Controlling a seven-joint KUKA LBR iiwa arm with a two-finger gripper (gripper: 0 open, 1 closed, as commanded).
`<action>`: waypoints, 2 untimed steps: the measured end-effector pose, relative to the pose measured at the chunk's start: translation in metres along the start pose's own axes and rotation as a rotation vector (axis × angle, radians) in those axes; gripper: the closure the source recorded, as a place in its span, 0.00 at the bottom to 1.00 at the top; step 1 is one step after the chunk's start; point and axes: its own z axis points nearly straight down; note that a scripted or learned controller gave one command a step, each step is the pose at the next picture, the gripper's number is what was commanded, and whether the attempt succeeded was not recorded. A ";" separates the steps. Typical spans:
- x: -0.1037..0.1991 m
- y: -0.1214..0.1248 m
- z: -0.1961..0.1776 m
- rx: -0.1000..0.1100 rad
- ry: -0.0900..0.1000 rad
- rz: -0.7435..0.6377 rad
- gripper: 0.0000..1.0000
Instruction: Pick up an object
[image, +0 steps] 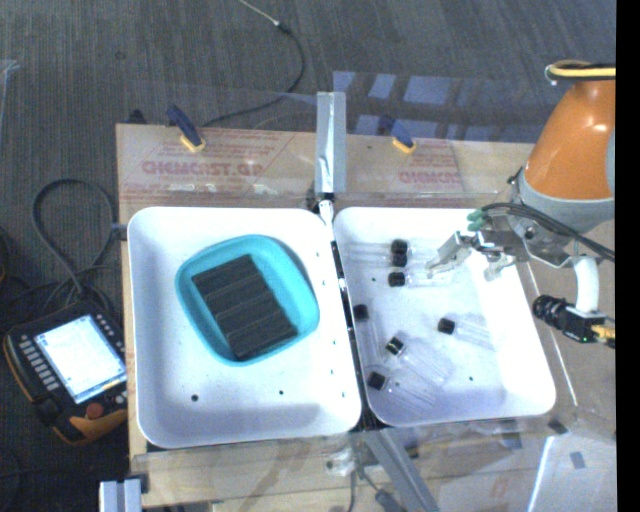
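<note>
two shallow white bins sit side by side on the bench. off to the far left, on the floor, a teach pendant (68, 372) lies with its screen lit and a black cable looping above it. the left bin (160, 400) holds a blue dish (248, 298), tilted a little, with a dark ridged block (243, 305) lying inside it. a metal post (330, 150) stands behind the seam between the bins, with a blue clamp (183, 124) on the back board to its left.

the right bin (520, 385) holds several small clear vials with black caps, scattered apart: two caps (398, 262) near the back, one vial (359, 312) by the left wall, one vial (408, 356) near the middle, another vial (464, 328) to its right, and one vial (378, 381) toward the front. all lie on the bin floor.

the gripper (468, 248) hangs over the back right part of this bin, beside the two caps and apart from them. how far its jaws stand apart cannot be told, and nothing is seen held in it. the orange-banded arm (572, 140) enters from the right.
</note>
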 end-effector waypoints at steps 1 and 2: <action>-0.002 0.056 0.080 0.000 -0.002 -0.133 0.00; 0.001 0.077 0.162 -0.007 -0.005 -0.129 0.00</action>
